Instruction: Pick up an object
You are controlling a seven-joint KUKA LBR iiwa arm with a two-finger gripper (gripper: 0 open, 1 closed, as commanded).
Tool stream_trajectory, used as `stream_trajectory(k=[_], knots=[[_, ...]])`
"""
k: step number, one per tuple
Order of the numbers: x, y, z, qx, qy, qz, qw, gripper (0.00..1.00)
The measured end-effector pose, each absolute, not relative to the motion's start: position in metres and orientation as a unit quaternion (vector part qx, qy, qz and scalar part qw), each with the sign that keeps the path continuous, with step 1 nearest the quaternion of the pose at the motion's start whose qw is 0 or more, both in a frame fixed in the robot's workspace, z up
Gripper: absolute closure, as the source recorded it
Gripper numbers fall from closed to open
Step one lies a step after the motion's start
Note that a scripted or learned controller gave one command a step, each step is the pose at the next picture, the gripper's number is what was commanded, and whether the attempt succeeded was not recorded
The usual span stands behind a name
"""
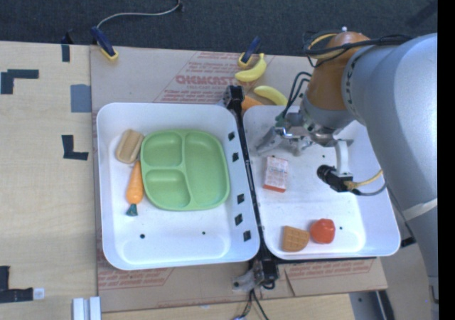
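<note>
My gripper (276,136) hangs low in the upper left part of the right bin (377,237), under the grey arm with its orange band. Just below it lies a small white and red packet (276,173), apart from the gripper. At the bin's front sit an orange waffle-like wedge (294,238) and a red tomato-like toy (323,230), side by side. A yellow banana (270,94) rests at the bin's back rim, just above the gripper. I see nothing held by the gripper.
The left bin (170,247) holds a green divided plate (186,169), a bread slice (129,146) and a carrot (134,185) on its left. A second banana (252,71) lies on the cardboard behind the bins. A black cable fitting (334,176) hangs near the arm.
</note>
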State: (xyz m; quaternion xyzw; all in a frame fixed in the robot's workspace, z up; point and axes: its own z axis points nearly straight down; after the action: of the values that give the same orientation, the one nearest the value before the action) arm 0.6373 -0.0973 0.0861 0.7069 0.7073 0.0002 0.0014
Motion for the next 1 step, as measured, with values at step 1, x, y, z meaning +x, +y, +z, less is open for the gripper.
stream_trajectory(k=[1], knots=[[0.6220,-0.0976,0.0865,0.707,0.708,0.0008,0.002,0.00]])
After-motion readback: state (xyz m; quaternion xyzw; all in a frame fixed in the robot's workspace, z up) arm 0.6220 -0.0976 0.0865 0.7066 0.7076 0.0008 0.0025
